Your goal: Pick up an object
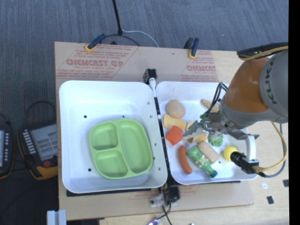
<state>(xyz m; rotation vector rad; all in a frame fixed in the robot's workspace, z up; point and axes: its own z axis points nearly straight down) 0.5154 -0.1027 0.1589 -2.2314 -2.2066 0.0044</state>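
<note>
The right bin [243, 176] holds several toy foods: a tan egg-shaped piece [175, 109], a yellow wedge [174, 123], an orange-red block [174, 135], a red sausage [184, 159], a green bottle [202, 161], a beige roll [207, 151], a yellow lemon [229, 153] and a leafy green piece [216, 139]. My gripper [198, 128] hangs low over the middle of this bin, just right of the yellow wedge and above a small pale-yellow item [201, 137]. The wrist hides what lies directly under it.
The left bin [75, 102] carries a green divided plate [121, 148]. A black divider post [150, 75] stands between the bins at the back. Yellow clamps [95, 42] hold the board. Cables and a yellow hose [272, 165] trail at the right.
</note>
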